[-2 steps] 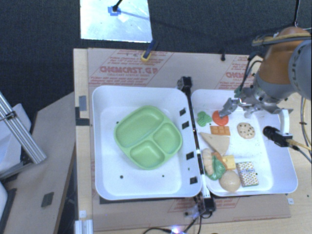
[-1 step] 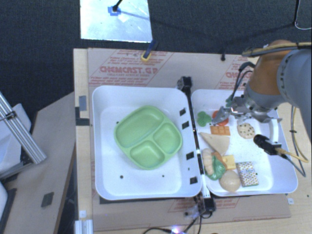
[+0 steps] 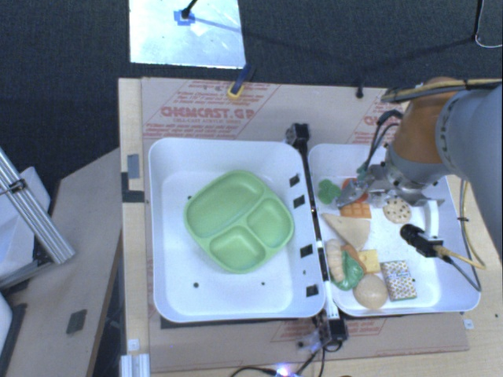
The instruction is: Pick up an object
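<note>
The left white bin (image 3: 169,210) holds a pale green three-compartment plastic plate (image 3: 238,221). The right white bin (image 3: 456,277) holds toy food: a green leafy piece (image 3: 329,188), an orange waffle square (image 3: 356,209), a cream wedge (image 3: 350,228), a round speckled cookie (image 3: 397,209), a beige egg-shaped piece (image 3: 370,291) and a patterned small box (image 3: 398,280). The hand (image 3: 353,194) sits low, just beside the waffle square; whether it is apart or together cannot be told. Judgement: the waffle is light, rigid and thin; grip across opposite edges, since flat faces offer little purchase
</note>
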